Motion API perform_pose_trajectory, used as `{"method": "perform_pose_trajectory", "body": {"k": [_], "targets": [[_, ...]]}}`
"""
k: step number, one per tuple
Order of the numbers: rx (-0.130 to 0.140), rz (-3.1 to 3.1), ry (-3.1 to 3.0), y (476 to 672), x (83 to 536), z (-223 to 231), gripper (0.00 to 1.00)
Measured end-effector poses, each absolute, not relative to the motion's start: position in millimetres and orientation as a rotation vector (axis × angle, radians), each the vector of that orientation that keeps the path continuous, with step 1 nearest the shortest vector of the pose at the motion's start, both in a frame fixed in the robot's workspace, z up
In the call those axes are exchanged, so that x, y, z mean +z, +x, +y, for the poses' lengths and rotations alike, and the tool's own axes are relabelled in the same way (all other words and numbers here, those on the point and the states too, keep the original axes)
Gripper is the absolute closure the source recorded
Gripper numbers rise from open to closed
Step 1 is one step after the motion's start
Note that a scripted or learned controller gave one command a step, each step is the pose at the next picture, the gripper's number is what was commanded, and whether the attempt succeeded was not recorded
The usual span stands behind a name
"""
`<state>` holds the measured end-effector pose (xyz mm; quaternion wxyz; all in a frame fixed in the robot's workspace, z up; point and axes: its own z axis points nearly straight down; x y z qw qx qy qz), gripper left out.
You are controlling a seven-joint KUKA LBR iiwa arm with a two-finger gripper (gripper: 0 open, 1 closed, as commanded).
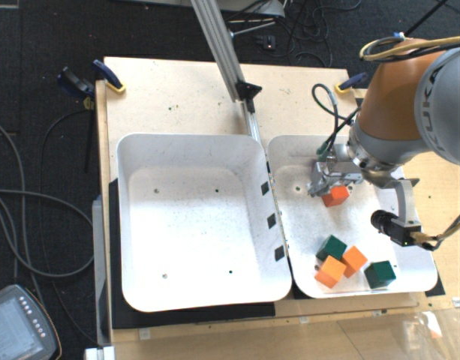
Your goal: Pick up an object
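My gripper (333, 184) hangs over the back of the right bin (290, 163). A red-orange block (335, 196) sits between its fingertips, and the fingers are shut on it. The block's lower half shows below the metal fingers. The arm's wrist hides the block's top. Near the front of the same bin lie a dark green block (333, 247), two orange blocks (355, 259) (329, 271) and another green block (380, 274), all apart from the gripper.
The left bin (132, 156) stands beside the right one, and their rims meet in the middle. A slanted metal pole (218, 40) reaches down to the back of the divide. The arm's cable and a black fitting (391, 227) hang over the right bin's right side.
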<state>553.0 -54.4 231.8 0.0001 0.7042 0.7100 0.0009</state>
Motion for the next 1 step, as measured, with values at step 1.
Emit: {"method": "perform_pose_trajectory", "body": {"k": [1], "targets": [[0.004,2.23,2.213,566.5,242.2,-3.8,1.0]]}}
